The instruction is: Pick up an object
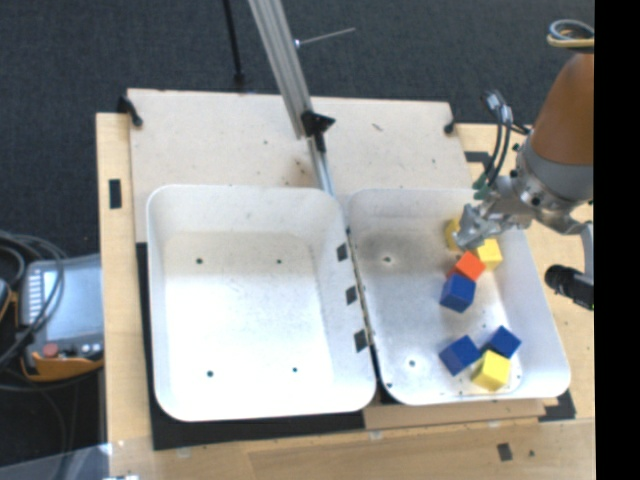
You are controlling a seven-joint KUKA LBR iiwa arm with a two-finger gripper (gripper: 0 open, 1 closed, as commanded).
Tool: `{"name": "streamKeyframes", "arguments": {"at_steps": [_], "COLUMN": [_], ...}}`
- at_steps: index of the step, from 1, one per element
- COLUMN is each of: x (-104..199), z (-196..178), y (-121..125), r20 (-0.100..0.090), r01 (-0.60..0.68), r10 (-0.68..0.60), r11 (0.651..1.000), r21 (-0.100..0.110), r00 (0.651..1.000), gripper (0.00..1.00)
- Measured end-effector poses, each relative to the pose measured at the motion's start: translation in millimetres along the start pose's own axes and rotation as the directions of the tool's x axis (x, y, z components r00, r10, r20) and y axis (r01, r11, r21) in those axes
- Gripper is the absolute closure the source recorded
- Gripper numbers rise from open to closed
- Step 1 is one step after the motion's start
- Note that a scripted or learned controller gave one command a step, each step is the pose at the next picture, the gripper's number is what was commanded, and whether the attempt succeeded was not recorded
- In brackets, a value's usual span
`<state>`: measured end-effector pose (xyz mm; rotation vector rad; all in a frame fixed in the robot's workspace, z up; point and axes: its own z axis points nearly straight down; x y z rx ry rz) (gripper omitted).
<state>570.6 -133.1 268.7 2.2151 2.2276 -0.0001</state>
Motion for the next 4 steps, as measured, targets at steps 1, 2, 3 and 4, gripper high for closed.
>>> {"name": "streamKeyframes", "arguments": {"at_steps": [1,2,3,4], "x": [57.3,112.4,160.2,202.9], "z": [3.2,17.8,13.7,14.4], "y": [-20.3,-30.3,-50.8,-63.9], "r20": [-0.001,-0.001,-0.002,-0.002], "r01": [0.001,0.001,0.002,0.002], "r10": [-0.001,-0.001,-0.002,-0.002], "r11": [1.000,1.000,1.000,1.000], "r21": [0.000,0.001,0.000,0.001], "r00": [1.000,1.000,1.000,1.000], "gripper": [1.00,1.00,1.00,1.00]}}
